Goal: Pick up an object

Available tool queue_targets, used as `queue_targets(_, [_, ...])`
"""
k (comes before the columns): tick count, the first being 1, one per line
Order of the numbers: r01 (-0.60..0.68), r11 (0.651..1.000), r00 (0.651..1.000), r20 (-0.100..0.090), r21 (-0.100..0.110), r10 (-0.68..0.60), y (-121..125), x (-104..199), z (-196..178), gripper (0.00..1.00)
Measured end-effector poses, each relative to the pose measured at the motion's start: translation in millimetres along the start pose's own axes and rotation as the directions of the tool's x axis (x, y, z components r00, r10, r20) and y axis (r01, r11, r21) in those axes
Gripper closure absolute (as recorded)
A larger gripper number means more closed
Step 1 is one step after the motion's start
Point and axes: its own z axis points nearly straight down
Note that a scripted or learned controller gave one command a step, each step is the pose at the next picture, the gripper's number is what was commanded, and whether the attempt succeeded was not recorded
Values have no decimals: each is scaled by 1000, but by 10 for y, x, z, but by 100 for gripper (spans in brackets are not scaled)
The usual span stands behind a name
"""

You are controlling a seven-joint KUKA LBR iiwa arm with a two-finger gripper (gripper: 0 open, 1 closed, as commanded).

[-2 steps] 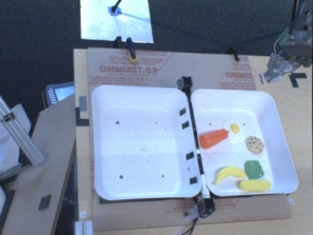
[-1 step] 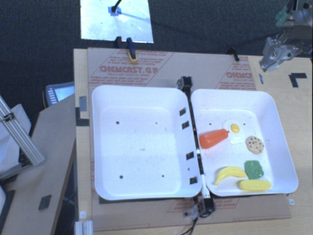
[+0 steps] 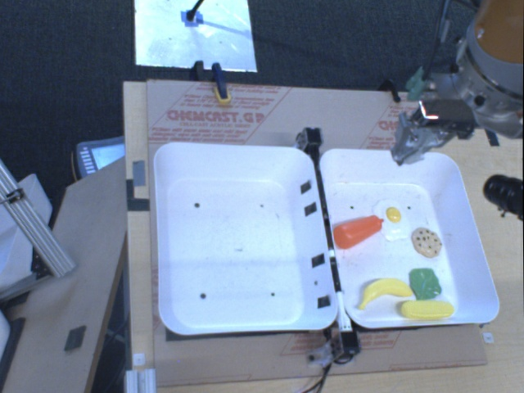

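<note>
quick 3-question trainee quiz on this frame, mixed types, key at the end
1. True or false: the carrot lies in the left bin.
2. Which item lies nearest the green piece? A) fried egg B) cookie C) yellow piece
3. Over which edge of the right bin does the gripper sit?

Key: 1. False, it lies in the right bin. 2. C. 3. The far edge.

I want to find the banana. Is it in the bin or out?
In. The curved yellow toy banana lies on the floor of the right shallow white bin, beside a green toy piece.
</note>
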Motion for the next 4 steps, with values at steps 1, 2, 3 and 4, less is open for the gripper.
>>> queue_targets(1, [-1, 1000, 1000, 1, -8, 1, 24, -29, -134, 100])
queue_targets(2, [4, 1000, 1000, 0, -10, -4, 29, -29, -245, 100])
queue_targets(3, [0, 1000, 1000, 0, -6, 0, 2, 516, -407, 100])
queue_targets(4, [2, 1000, 1000, -1, -5, -2, 179, 1226, -396, 100])
